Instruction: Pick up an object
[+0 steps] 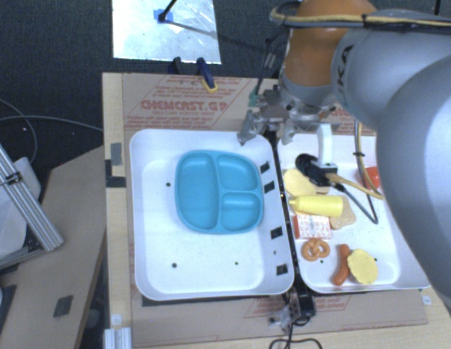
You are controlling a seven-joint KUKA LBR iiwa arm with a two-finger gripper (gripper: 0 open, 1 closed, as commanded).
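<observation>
Camera view: the gripper [263,131] hangs at the 12 o'clock end of the wall shared by the two bins, above the left bin's [149,217] far right corner. From this angle it cannot be told whether it is open or closed, and nothing can be seen in its grasp.

The left bin holds a blue divided plate [217,193], lying flat near the middle, toward 7 o'clock of the gripper and well apart from it.

The other objects lie in the right bin [391,247], grouped along its left side, between 4 and 6 o'clock of the gripper. A pale yellow piece [298,182] lies nearest the gripper. Just at its 5 o'clock lies a yellow cylinder [318,205], touching it. A red-and-white packet [311,227] sits at the cylinder's 6 o'clock, a tan slice [346,217] at its 4 o'clock. A pretzel [314,249] lies just beyond the packet toward 6 o'clock. A small sausage [342,264] lies at the pretzel's 4 o'clock, touching a yellow round piece [362,266] at its 3 o'clock.
</observation>
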